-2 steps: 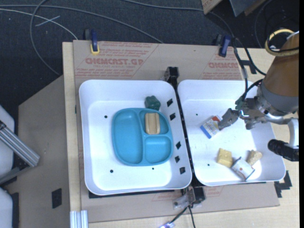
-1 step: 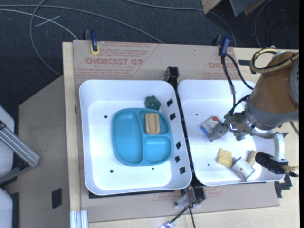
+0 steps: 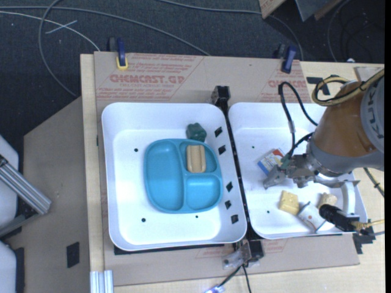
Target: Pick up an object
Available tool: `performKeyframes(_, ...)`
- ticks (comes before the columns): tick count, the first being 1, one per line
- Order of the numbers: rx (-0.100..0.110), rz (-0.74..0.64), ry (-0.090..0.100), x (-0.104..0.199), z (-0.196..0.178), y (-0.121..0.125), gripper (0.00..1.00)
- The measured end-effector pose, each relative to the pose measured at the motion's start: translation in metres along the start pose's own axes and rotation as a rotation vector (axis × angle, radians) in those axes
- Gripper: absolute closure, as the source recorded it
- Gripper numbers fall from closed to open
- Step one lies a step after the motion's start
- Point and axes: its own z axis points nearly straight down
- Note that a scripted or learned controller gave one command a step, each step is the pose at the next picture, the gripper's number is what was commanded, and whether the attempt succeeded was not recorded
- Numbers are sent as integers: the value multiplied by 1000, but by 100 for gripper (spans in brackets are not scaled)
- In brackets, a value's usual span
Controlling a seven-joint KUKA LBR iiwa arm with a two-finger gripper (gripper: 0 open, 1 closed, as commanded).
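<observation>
The grey metal two-finger gripper (image 3: 274, 177) sits low over the floor of the right shallow white bin (image 3: 259, 133), near its middle. Whether it is released or clenched cannot be told from this slant, and nothing is seen held in it.

The nearest candidate for the pick is the small blue, red and white packet (image 3: 269, 161). It lies flat on the bin floor just beside the gripper on its far side and looks thin and glossy. A flat item probably offers little edge to grip.

The pale yellow wedge-shaped block (image 3: 288, 201) lies near the gripper on the near side. It is matte and chunky, likely an easier target.

In the left shallow white bin (image 3: 122, 163):
- The blue divided plastic plate (image 3: 171, 182) is smooth and rounded.
- The tan rectangular block (image 3: 195, 159) rests in the plate's upper right compartment.
- The dark green lump (image 3: 196, 130) lies just beyond the plate's far rim.
</observation>
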Motion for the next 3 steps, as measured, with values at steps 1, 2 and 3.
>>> performKeyframes(1,-7,0,-1,0,-14,2,100)
performKeyframes(2,-14,-1,-4,-4,-77,7,100)
performKeyframes(3,-12,-2,-4,-4,-120,12,100)
